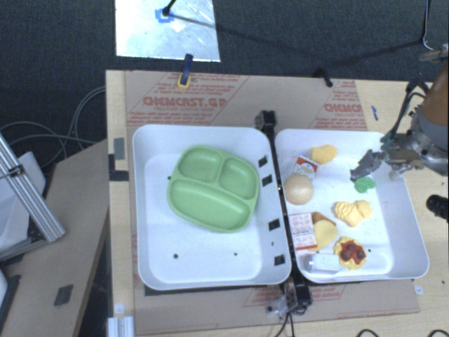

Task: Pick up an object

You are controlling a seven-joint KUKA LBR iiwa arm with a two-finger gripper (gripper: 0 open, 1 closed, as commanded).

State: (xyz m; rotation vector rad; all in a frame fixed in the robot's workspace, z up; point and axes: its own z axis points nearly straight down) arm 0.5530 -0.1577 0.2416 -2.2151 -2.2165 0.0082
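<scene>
Camera view looks down on two white bins: the left bin holds one green divided plate, and the right bin holds about eight small pieces of toy food and packets, among them one small green piece. Reaching in from the right edge, the arm hangs low over the right bin's far side, its gripper spread open with nothing between the fingers, just above the green piece.
</scene>
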